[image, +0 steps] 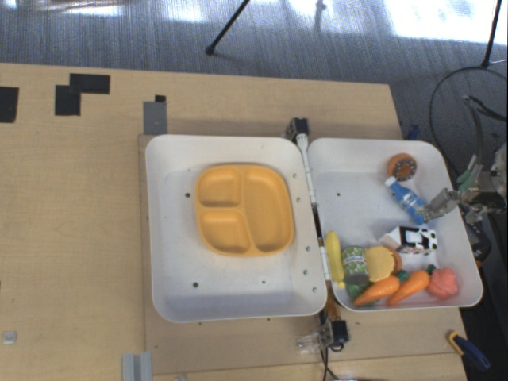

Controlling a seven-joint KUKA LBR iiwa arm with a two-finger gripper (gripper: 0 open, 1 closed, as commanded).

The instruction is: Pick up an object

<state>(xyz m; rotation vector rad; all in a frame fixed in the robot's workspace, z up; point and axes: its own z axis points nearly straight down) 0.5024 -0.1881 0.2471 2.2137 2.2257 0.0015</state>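
Camera view, looking down at a slant on the wooden bench [71, 213]: two shallow white bins sit side by side, the left bin [171, 292] holding a yellow divided plate [242, 209] and the right bin [349, 173] a crowd of toy foods along its near edge. The gripper [452, 199] reaches in from the right over that bin's far-right rim; whether it is spread or closed cannot be told, and nothing is seen in its grasp. Nearest it is a small blue bottle [408, 198], just to the left, its long axis running diagonally from upper left toward the tool. A round brown piece [402, 166] lies just beyond the bottle; a black-and-white carton [414, 240], two carrots [393, 286], a corn cob [334, 258] and a pink piece [444, 282] lie nearer the front. The bottle looks the likeliest pick.
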